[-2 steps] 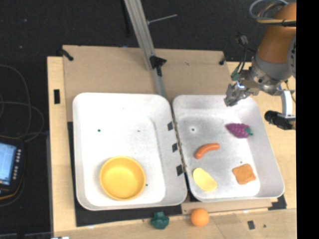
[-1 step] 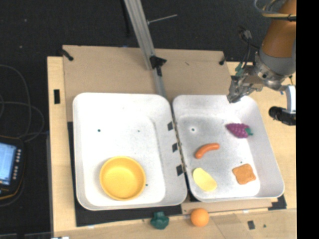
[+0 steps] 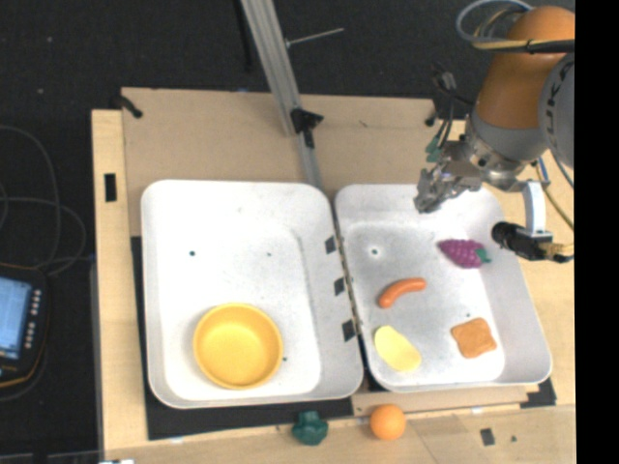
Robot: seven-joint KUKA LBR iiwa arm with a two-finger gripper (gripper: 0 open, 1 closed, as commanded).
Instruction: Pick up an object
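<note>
My gripper (image 3: 429, 199) hangs over the far edge of the right bin (image 3: 440, 211), with nothing visibly held. Below it and to the right lies a purple grape bunch (image 3: 462, 252). An orange sausage (image 3: 400, 291) sits near the bin's middle. A pale yellow lemon-like piece (image 3: 396, 348) rests at the front left of that bin, and an orange-brown square piece (image 3: 473, 337) at the front right. In the left bin (image 3: 232, 230) a yellow bowl (image 3: 237, 345) sits at the front.
An orange ball (image 3: 387, 421) and a small green object (image 3: 309, 428) lie on the bench in front of the bins. A grey metal pole (image 3: 276, 56) rises behind the bins. A tablet (image 3: 14, 322) lies off the bench at left.
</note>
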